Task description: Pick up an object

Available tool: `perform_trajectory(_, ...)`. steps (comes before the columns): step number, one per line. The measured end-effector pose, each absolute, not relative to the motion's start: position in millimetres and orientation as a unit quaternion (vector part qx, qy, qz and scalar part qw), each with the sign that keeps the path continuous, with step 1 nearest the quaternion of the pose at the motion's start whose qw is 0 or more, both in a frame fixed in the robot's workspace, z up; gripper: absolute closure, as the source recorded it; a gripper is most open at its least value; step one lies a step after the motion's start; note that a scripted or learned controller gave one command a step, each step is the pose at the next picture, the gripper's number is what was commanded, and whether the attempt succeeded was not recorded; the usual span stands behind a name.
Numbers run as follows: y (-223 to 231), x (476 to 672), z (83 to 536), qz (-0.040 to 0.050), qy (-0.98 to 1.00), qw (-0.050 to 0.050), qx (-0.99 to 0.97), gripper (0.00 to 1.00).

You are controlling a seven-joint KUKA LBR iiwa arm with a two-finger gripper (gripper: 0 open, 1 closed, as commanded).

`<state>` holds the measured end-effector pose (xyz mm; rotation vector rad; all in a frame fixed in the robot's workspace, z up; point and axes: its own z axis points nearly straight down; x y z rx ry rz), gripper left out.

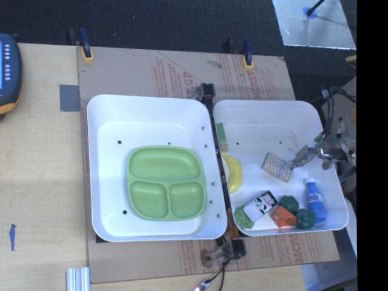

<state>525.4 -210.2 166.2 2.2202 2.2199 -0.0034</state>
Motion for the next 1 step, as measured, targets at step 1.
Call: perform_trajectory(1, -196.9, 657.1, 145.1, 0.0008, 0.710, 0.000, 0.705, 0.00)
